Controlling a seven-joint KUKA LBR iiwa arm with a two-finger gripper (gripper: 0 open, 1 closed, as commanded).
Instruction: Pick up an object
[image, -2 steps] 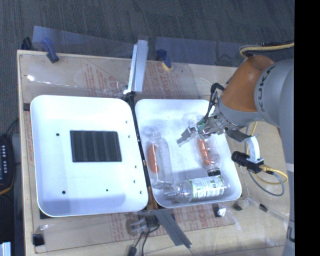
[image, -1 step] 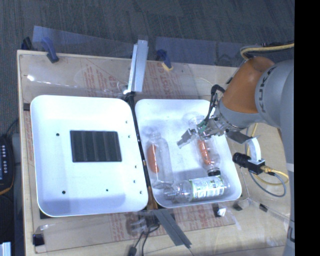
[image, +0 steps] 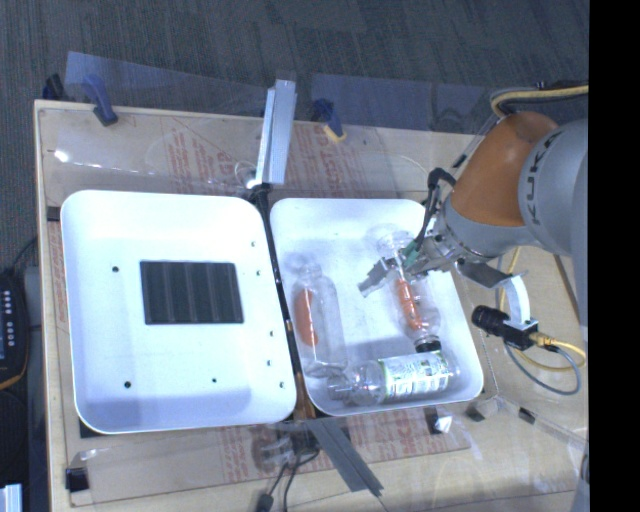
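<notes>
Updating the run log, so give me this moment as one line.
claw: low in right bin, by right orange-label bottle | grasp: unconfirmed | left bin: dark panel

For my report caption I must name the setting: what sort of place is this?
Likely a robotics lab bench for grasping trials: a robot arm reaches over two shallow white bins, and the right bin holds clear plastic bottles.

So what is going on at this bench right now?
A robot arm reaches from the right into the right bin, its gripper low over a clear bottle with an orange label. Another orange-labelled bottle and a black-capped bottle lie in that bin, untouched. Whether anything is gripped cannot be told. The left bin holds a dark panel.
</notes>
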